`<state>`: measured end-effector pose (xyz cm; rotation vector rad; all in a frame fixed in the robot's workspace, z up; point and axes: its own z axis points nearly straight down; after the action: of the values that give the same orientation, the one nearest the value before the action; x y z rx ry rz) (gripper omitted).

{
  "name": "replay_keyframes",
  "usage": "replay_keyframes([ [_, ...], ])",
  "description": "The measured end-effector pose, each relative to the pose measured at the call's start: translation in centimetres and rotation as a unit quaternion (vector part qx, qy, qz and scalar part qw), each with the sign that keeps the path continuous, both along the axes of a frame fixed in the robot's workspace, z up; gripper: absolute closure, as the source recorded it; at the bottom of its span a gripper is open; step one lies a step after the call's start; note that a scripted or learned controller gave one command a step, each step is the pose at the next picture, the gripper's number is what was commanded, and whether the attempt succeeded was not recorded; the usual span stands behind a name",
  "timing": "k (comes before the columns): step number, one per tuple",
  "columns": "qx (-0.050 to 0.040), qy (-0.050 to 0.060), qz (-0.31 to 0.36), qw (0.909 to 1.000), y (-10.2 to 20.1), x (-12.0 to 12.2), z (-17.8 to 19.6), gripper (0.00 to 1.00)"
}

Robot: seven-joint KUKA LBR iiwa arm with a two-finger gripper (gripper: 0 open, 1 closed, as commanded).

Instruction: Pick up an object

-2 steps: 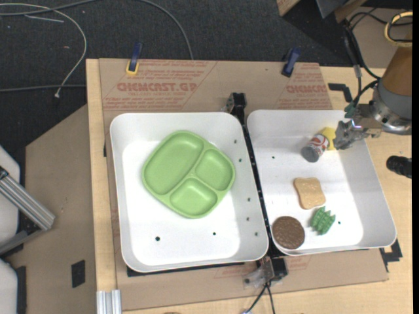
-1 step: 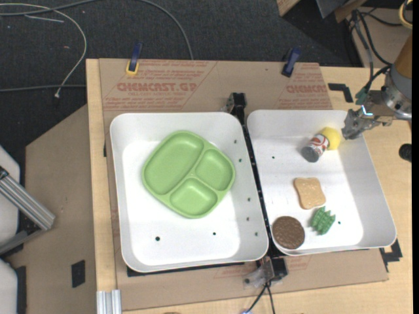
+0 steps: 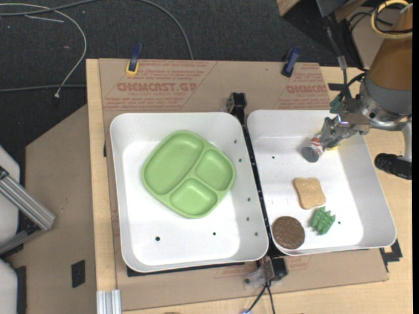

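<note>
Here, fingers [image 3: 322, 142] state unclear; tan block [image 3: 308, 192], brown disc [image 3: 288, 231], green toy [image 3: 323, 220] nearby.

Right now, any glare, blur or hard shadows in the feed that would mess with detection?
Camera view: lighting is even and diffuse; white bins read bright but not blown out; green divided plate is sharp with soft shadow. Gripper area is slightly soft, and the small object below it is hard to identify. Brown disc and tan piece are clear.
</note>
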<state>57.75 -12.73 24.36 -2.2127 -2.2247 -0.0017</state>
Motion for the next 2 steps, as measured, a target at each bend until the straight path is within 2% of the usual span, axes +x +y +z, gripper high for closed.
replay_keyframes([
  [2, 0.0002, 0.001, 0.0, 1.0, 11.2, -3.7, 0.2, 1.0],
])
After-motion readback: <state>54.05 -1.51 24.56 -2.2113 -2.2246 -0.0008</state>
